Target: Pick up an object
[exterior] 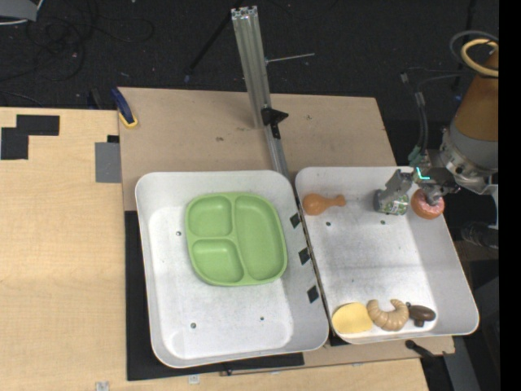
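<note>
My gripper (394, 197) hangs low over the far right part of the right bin (383, 259), close to its back rim. A pink-orange doughnut-shaped toy (428, 206) lies just to its right, by the bin's right wall. An orange drumstick-shaped toy (321, 204) lies to its left, near the back left corner. At the bin's front edge sit a yellow round piece (351, 319), a tan curled croissant-like toy (388, 314) and a small dark brown piece (422, 313). I see nothing plainly held by the gripper.
The left bin (167, 300) holds a green divided plate (236, 239). An upright metal post (254, 72) rises behind the gap between the bins. The grey arm with its orange band (476, 108) comes in from the right, above the right bin's far corner.
</note>
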`<state>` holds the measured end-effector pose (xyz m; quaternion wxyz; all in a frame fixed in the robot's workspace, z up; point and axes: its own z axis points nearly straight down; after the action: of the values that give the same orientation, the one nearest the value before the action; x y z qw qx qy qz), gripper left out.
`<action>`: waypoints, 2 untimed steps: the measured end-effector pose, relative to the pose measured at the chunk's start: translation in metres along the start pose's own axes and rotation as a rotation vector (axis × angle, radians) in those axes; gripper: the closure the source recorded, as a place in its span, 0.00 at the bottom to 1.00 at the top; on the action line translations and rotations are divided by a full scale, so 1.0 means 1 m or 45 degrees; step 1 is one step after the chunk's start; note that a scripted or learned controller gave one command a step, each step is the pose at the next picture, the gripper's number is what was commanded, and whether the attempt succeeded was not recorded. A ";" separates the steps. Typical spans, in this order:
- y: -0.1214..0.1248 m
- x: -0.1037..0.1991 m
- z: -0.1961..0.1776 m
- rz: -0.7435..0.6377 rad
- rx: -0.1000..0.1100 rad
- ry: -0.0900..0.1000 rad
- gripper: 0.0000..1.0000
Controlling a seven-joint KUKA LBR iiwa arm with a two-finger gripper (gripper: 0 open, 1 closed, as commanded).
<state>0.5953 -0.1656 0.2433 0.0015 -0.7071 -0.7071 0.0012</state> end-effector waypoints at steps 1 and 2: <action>0.001 0.000 -0.001 0.000 -0.003 -0.001 0.00; -0.001 0.009 0.058 0.000 0.006 0.002 0.00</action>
<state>0.5942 -0.1563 0.1856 0.0037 -0.7072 -0.7070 0.0023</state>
